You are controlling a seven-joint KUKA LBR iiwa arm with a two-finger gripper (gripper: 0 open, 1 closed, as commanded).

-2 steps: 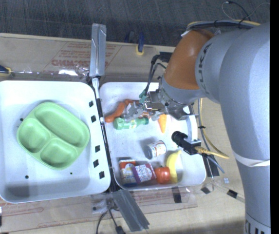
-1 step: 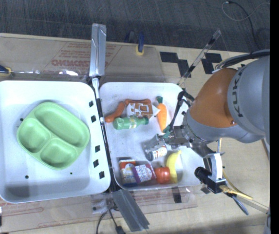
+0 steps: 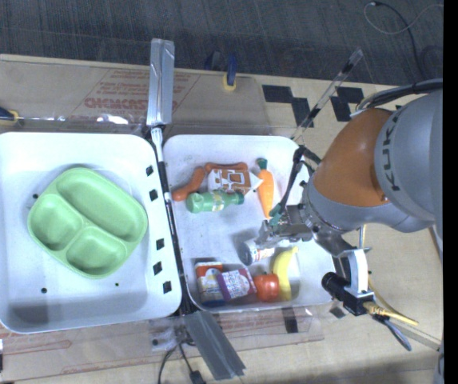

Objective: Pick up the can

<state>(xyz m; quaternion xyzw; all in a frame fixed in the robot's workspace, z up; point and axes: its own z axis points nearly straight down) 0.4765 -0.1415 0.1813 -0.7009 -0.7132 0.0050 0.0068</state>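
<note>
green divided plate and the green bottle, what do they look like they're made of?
Green divided plate: likely moulded plastic with a matte finish; uniform pale green, soft rounded compartment edges, no sharp glare. Green bottle: probably plastic too, slightly glossier, with a faint highlight along its side; too small to be sure.

Dark grey ribbed carpet (image 3: pixel 213 14) fills the floor up top. A flattened cardboard sheet (image 3: pixel 93 90) with red print covers the bench, black squares (image 3: pixel 292 101) marked near its far edge. Lighting is even.
</note>
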